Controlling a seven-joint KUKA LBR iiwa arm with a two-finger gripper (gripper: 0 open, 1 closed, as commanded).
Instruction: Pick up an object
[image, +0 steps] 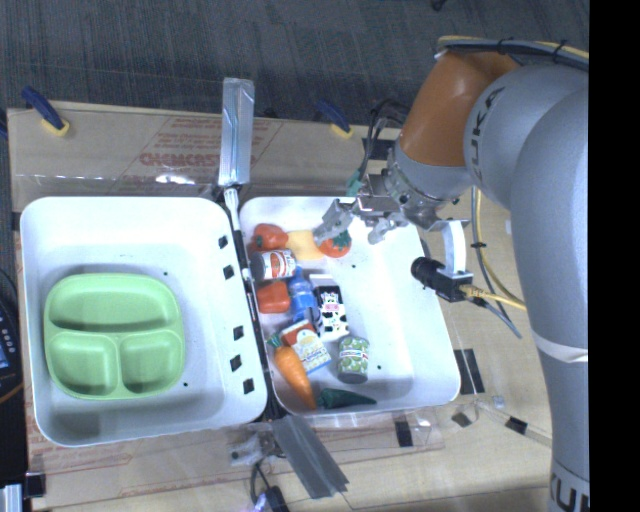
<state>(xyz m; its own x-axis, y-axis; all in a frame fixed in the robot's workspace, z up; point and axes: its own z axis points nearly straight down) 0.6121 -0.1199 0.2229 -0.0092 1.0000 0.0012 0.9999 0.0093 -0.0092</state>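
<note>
Reaching in from the right, the grey arm with its orange band (445, 100) hangs over the far end of the right bin (420, 330). Its hand (352, 222) sits just above a small red, round thing (335, 245) that looks like a tomato with a green top; one finger (330, 220) comes down on the left of it and the other (380, 228) stands off to the right, so the fingers are apart and the tomato is not clamped between them.

Along the bin's left wall lies a crowded row of toy food — another red piece (268, 237) beside a yellow one (300, 243), a small can (278, 266) with a red and white label, an orange block (272, 297), a blue bottle (302, 297), a black-and-white carton (332, 311) patterned like cow hide, a green-labelled jar (353, 357), a carrot (292, 372) and something dark green (345, 398) at the near end. Their labels are too small to read.

In the left bin (60, 230) rests a green divided tray (115, 333). On the brown cardboard (150, 150) across the table behind the bins there is faint red printing, unreadable from here.
</note>
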